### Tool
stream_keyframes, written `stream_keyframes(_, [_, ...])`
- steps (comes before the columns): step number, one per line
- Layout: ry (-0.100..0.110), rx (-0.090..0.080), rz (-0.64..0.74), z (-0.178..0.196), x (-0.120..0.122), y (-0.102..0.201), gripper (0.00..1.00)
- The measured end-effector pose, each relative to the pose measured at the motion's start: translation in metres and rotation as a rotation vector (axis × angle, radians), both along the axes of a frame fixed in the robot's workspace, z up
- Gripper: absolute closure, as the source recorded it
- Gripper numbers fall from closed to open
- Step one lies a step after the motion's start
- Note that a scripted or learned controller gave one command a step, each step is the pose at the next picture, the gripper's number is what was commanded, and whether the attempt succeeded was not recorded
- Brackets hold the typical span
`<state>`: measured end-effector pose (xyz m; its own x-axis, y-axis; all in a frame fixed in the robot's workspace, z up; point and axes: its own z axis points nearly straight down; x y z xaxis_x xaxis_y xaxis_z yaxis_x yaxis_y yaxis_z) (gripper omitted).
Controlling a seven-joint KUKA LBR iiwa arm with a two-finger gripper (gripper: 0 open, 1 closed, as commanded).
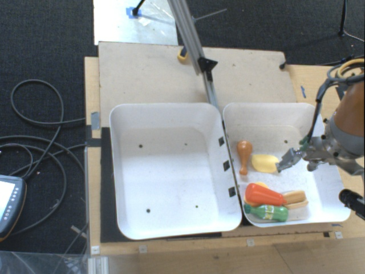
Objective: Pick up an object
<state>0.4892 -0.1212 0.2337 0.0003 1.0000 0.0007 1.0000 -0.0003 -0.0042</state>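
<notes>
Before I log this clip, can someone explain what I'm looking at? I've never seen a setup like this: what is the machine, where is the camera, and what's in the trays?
This is one camera fixed above a bench, looking down at a slant. Two shallow white bins sit side by side: the left bin and the right bin. The grey machine entering from the picture's right is a robot arm; its claw hangs low over the right bin, right beside a yellow toy. Whether it grips that toy cannot be told. Also in the right bin lie toy foods: a drumstick, a carrot, a hot dog and a green bottle.
</notes>
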Motion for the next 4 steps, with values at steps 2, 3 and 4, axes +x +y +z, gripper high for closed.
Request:
stream_keyframes(2, [0.0,0.001,0.0,-0.09,-0.007,0.01,0.0])
stream_keyframes(3, [-0.007,-0.001,-0.002,-0.078,-0.006,0.009,1.0])
stream_keyframes(4, [-0.012,-0.002,0.006,-0.019,0.005,0.009,1.0])
